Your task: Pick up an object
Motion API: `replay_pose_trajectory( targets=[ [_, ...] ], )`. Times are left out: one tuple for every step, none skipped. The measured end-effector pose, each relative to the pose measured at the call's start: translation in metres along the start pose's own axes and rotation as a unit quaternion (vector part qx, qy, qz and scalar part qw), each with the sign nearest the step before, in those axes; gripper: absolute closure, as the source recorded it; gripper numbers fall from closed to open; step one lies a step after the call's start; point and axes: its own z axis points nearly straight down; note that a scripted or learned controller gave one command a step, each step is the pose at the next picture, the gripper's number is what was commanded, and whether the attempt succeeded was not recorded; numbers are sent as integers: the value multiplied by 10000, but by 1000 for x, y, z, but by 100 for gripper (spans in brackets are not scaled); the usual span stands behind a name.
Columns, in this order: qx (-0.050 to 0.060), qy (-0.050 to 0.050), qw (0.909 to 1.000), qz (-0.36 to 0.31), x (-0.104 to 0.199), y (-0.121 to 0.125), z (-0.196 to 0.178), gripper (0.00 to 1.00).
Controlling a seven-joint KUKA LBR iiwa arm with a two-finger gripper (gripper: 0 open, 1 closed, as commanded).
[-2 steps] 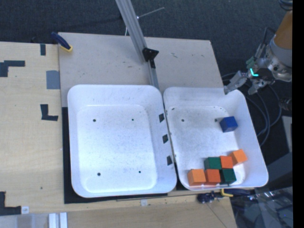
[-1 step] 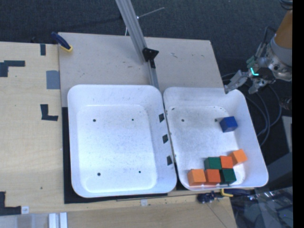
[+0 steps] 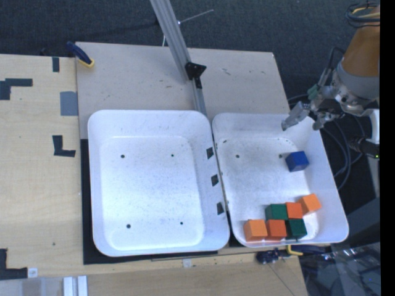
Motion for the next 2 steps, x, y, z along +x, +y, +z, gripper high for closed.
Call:
replay_pose_trajectory(
  targets=[
    [11, 2, 10000, 6, -3, 2, 64, 0],
    [4, 1, 10000, 5, -1, 0, 108, 0]
  ],
)
